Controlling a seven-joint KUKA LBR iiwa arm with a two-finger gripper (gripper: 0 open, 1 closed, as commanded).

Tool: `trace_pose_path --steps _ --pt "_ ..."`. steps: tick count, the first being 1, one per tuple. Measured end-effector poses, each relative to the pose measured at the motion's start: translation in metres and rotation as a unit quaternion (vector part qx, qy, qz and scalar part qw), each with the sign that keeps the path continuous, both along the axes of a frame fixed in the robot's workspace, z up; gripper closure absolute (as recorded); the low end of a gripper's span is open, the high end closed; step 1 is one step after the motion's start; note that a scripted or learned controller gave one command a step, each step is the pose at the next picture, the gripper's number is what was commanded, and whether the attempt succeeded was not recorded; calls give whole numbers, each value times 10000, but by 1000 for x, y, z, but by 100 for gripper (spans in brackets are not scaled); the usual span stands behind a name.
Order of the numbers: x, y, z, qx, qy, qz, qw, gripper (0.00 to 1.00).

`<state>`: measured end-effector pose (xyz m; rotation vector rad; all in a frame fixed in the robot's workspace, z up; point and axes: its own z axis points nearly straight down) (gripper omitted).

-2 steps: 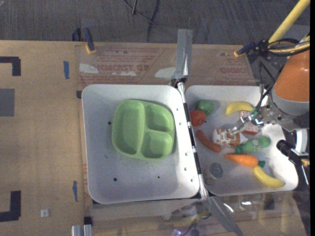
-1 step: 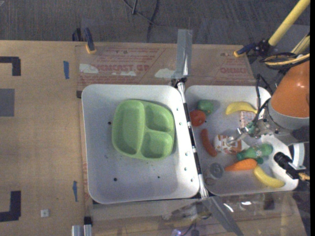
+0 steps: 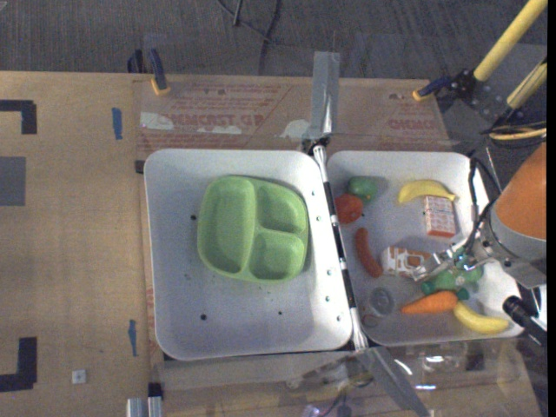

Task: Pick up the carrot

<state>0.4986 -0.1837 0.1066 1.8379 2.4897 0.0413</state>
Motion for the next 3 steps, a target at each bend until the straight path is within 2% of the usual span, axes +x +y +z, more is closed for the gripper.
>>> trace_pose_path --steps 1,2,3 --pt "-13 0 -18 -34 203 1504 9884 0" --pt "-11 -2 -10 -56 178 1474 9889 100" --pt "-15 30 -18 8 199 -320 9993 100"
